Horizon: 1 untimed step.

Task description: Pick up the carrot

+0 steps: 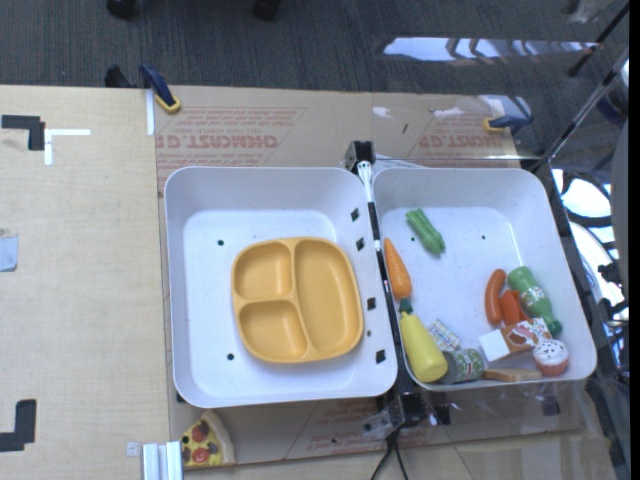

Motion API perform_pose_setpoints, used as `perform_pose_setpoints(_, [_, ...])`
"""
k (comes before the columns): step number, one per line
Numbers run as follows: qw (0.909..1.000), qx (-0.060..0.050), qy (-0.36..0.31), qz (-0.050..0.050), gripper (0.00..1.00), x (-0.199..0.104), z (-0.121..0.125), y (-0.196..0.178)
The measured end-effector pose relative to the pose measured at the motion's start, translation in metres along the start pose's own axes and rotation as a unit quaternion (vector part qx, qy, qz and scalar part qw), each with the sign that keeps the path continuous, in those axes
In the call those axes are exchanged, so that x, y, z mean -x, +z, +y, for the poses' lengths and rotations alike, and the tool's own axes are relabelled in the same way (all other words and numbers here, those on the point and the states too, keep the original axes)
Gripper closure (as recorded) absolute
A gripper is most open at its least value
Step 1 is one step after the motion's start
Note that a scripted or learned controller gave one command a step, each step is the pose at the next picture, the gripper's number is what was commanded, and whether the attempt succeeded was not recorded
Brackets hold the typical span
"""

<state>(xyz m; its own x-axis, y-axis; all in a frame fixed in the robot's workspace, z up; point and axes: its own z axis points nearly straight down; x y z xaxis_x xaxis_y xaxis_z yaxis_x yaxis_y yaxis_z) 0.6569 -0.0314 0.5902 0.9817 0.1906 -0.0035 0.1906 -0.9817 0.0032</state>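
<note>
We see two shallow white plastic bins, the left bin [190,268] and the right bin [530,218], both smooth with a soft sheen. The yellow three-compartment plastic plate [297,298] looks smooth and faintly glossy. The orange toy carrot [398,271] seems to be smooth moulded plastic, as does the glossy yellow bottle-shaped toy [422,349]. Beneath the bins lies matt brown printed cardboard [230,133], on a pale wood-grain bench top [75,268]. The floor is dark rough carpet [330,38].

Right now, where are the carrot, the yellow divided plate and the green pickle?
carrot [398,270]: camera view, middle of its orange body.
yellow divided plate [297,244]: camera view, top rim.
green pickle [425,231]: camera view, middle of its length.
</note>
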Motion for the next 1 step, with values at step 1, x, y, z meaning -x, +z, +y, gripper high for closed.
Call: perform_pose_setpoints(1, [1.0, 0.0, 0.0, 0.0, 0.0, 0.0001, 0.0002, -0.0002])
